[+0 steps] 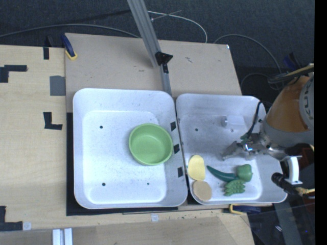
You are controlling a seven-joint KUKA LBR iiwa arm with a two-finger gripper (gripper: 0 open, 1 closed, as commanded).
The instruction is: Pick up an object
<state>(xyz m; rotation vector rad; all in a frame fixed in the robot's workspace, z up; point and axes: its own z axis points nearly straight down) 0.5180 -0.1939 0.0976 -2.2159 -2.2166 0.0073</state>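
My gripper [228, 152] hangs low over the right bin [214, 111], its thin metal fingers spread and pointing left, with nothing between them. Just below it lie several toy foods: a dark green chili pepper [220, 173], a green round vegetable [244, 172], and a bumpy green piece [234, 188]. At the bin's front left sit a yellow lemon-like piece [196, 167] and a tan round piece [202, 190]. A green bowl [150, 144] rests in the left bin [102, 106].
The arm's grey and orange body [291, 111] fills the right side above the right bin's edge. A slanted metal pole [145, 24] crosses the bench behind the bins. Cables trail across the dark floor at the back.
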